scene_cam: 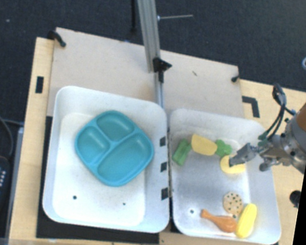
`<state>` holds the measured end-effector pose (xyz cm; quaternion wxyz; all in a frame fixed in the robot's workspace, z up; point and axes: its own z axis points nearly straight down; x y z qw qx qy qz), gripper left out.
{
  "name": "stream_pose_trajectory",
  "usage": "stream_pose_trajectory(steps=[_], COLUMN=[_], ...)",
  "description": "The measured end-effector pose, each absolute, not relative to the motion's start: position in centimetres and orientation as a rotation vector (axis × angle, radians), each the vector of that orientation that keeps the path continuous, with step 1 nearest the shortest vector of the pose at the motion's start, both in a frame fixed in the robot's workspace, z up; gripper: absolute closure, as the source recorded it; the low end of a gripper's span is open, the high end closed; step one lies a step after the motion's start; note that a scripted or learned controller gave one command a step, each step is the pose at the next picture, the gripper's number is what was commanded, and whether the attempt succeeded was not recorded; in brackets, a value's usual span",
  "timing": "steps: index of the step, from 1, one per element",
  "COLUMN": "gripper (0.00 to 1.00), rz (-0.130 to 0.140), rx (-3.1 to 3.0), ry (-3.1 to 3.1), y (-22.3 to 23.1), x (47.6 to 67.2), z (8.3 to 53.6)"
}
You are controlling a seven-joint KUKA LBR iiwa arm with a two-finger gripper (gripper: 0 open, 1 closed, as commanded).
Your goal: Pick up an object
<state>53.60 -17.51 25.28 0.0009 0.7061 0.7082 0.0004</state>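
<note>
**Gripper low over a yellow piece near the right bin's far right side**

In the camera view, the two-finger gripper (245,156) reached in over the right white bin (202,177), its dark fingers tilted down toward a pale yellow rounded plastic piece (233,166) lying near the bin's right edge. One fingertip appeared to touch or overlap that piece; whether the fingers were spread or closed could not be told, and nothing was seen clamped between them.

Close on that piece's left lay a yellow lumpy plastic block (203,145) with a small green plastic chunk (224,148) beside it, both toward the bin's far edge. A green oblong plastic piece (182,152) sat by the bin's left edge. Toward the near right corner were a round tan cookie with dark dots (232,203), a smooth yellow oval plastic toy (246,220), and an orange drumstick-shaped toy (219,220) just beside it, well apart from the gripper.

The left white bin (59,190) held a glossy teal plastic plate with three compartments (114,148). A grey metal rail (149,21) slanted in from the far side of the bench.
</note>
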Motion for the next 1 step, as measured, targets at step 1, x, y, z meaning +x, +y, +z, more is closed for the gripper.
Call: stream_pose_trajectory(steps=[1], gripper=[0.00], rz=[0.002], rx=[2.218], ry=[2.222], y=[-17.53], x=[53.60], z=[25.28])
